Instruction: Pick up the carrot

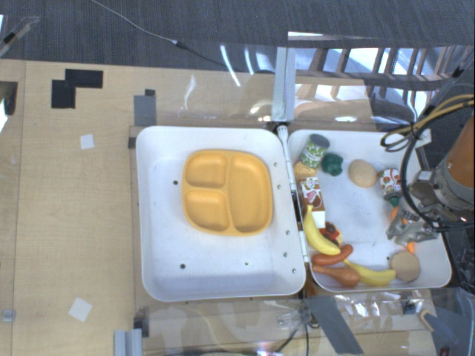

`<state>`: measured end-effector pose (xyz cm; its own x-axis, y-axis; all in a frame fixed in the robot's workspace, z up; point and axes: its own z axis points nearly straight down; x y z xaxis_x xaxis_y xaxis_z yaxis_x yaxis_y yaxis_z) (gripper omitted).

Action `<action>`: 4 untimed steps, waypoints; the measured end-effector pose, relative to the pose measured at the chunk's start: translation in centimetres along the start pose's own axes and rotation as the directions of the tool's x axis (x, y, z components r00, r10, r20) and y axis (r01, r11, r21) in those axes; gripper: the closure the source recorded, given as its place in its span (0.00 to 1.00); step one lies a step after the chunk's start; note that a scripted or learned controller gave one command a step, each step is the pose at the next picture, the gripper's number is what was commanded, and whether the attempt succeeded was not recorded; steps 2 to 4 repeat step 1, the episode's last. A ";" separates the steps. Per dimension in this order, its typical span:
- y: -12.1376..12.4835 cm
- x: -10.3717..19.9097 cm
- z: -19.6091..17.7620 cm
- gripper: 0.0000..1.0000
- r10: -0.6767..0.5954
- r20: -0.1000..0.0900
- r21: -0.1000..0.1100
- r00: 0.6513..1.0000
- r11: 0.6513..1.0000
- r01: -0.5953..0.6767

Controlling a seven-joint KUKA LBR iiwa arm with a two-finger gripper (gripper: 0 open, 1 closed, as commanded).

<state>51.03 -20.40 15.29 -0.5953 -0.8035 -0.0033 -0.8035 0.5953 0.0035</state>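
The carrot (395, 215) shows as small orange bits at the right side of the right bin (364, 213), mostly hidden under the arm's wrist. A second orange tip peeks out lower down, just above a beige round item (404, 265). My gripper (410, 228) hangs low directly over the carrot, reaching in from the right. Cables and the wrist body block the view of the contact.
The right bin also holds a green bottle (314, 153), broccoli (332, 165), a potato (362, 173), a small can (390, 182), two bananas (319, 236), and sausages (332, 258). A yellow divided plate (226, 191) lies in the left bin (163, 258).
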 end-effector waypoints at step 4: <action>2.1 -4.7 -7.5 1.00 -0.019 0.006 0.019 1.000 1.000 0.019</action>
